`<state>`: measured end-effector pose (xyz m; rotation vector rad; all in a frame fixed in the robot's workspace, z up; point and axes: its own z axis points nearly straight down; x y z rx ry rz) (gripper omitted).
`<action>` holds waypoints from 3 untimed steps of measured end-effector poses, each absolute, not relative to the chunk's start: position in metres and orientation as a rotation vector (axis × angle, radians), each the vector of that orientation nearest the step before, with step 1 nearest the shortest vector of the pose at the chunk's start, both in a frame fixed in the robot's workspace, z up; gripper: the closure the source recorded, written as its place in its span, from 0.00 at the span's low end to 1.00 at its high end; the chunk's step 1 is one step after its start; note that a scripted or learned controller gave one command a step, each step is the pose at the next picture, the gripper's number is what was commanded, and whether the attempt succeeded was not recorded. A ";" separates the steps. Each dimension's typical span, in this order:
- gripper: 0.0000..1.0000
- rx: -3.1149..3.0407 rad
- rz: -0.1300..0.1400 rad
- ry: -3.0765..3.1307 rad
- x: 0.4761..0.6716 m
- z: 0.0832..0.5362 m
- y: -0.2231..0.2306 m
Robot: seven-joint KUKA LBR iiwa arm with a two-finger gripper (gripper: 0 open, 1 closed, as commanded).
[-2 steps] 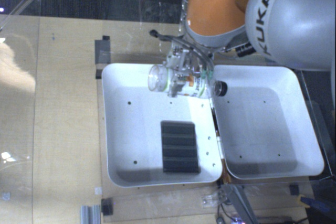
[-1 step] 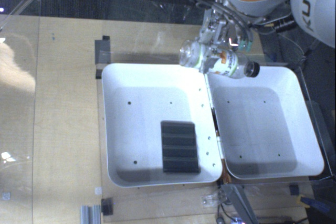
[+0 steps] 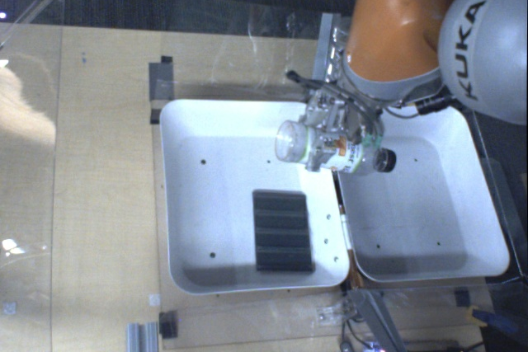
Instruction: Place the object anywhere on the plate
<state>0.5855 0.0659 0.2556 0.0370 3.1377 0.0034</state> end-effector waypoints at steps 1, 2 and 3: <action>1.00 -0.215 0.002 3.128 0.628 0.221 -0.019; 1.00 -0.171 0.000 3.124 0.599 0.188 -0.034; 1.00 -0.900 0.002 3.000 0.634 0.265 -0.013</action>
